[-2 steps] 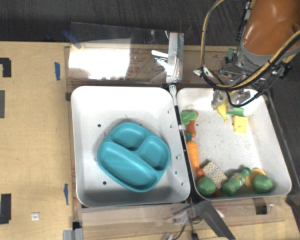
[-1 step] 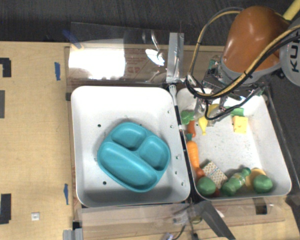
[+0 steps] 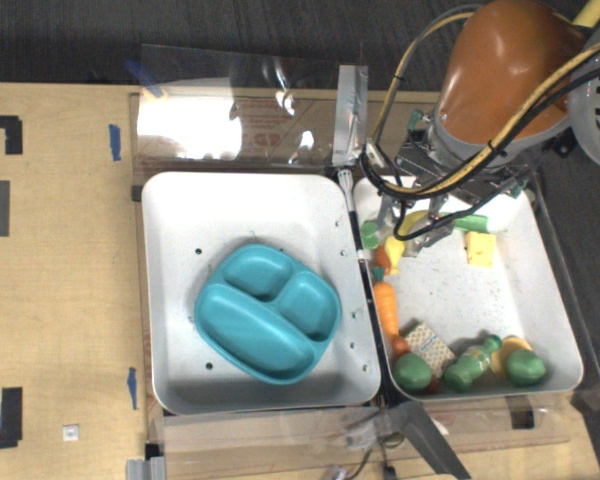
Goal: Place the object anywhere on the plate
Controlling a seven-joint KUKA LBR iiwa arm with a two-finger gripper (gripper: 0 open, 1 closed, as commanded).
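A teal plate (image 3: pixel 269 311) with three compartments lies in the left bin (image 3: pixel 170 218), with nothing on it. My gripper (image 3: pixel 400 230) hangs low over the far left corner of the right bin (image 3: pixel 550 298), under the orange wrist band and a tangle of cables. Right beneath it lie a small green piece (image 3: pixel 370 233), a yellow curved piece (image 3: pixel 412 223) and a small orange piece (image 3: pixel 385 257). The cables and wrist hide how the gripper meets these pieces.
An orange carrot (image 3: pixel 387 309) lies along the right bin's left wall. A yellow block (image 3: pixel 480 250) and a green strip (image 3: pixel 471 225) sit near the arm. A patterned block (image 3: pixel 430 346) and several green toy foods (image 3: pixel 467 369) crowd the near edge.
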